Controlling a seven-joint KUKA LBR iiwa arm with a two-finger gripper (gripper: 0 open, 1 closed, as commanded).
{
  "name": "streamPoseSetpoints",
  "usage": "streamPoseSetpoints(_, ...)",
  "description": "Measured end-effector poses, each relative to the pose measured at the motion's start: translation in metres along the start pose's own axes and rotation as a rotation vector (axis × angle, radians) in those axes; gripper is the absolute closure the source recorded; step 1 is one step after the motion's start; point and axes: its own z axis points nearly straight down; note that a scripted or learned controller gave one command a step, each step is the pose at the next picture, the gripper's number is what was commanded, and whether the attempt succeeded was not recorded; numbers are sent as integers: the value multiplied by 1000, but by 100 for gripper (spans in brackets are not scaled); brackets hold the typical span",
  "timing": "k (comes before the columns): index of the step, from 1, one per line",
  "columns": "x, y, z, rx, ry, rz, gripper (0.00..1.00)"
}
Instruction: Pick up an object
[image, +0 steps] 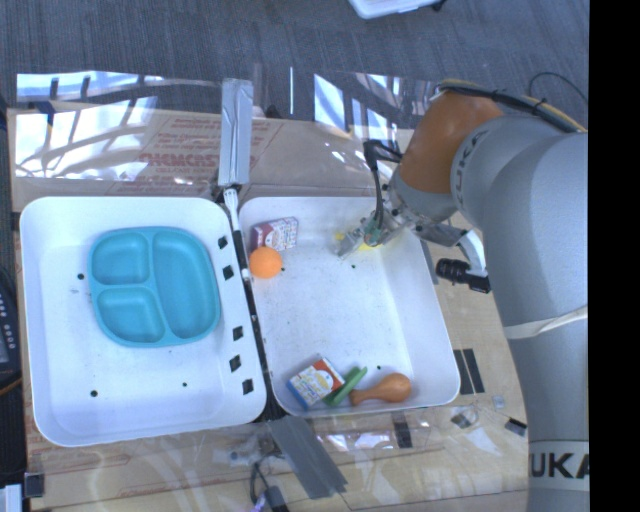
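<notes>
Objects for picking lie in the two white bins, and the account runs from the left edge of the bench across. On that side, the left bin (40, 330) carries a blue divided plate (155, 285) with three compartments, lying flat in the bin's far half and closer to its left wall than to its right. The right bin (340, 320) stands just beside it and holds the smaller pieces. In its far left corner a small brown and white carton (274, 234) lies against the wall, and an orange ball (265, 262) sits just in front of it, touching or nearly touching the carton. Along the near edge of this bin a colourful little box (314, 383) lies tilted; a green stick-like piece (346, 387) leans against the box's right side, and a tan gourd-shaped toy (385, 389) lies on its side next to that, its thick end pointing toward the near right corner. Toward the far edge, somewhat right of the middle, the gripper (372, 236) is down low over the bin floor. Something small and yellowish-green (352, 243) shows at its tip, possibly a separate item, though the view is too coarse to be sure. Whether the gripper is spread or pressed together cannot be told, and nothing can be seen held in it. The grey arm (520, 220) with its orange band reaches in over the bin's far right corner.
</notes>
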Motion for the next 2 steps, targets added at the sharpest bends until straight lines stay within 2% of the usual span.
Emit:
streamPoseSetpoints(1,0,2,-11,-2,-4,-5,100)
streamPoseSetpoints(2,48,23,-110,-1,0,164,100)
